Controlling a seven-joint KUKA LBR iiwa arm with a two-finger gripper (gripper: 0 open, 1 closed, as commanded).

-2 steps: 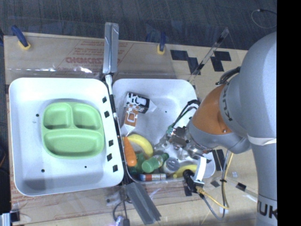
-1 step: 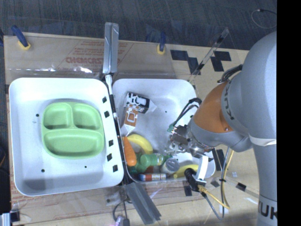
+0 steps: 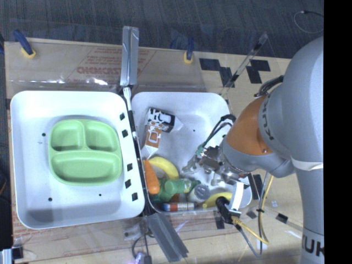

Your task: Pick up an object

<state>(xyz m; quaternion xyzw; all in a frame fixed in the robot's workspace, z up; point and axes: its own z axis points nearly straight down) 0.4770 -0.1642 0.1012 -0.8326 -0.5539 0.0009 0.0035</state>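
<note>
Hovering claw (image 3: 208, 172) low in right bin (image 3: 187, 100), grip unclear, one banana (image 3: 163, 166), one carrot (image 3: 152, 178), one green tray (image 3: 85, 150)

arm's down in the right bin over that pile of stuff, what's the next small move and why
Probably a short drop straight down, then close. The pincer sits low in the right bin, right above the clutter at its near edge: green bottle, banana, carrot. Nothing visibly sits in its grip yet, so lifting now would likely come up bare.
</note>
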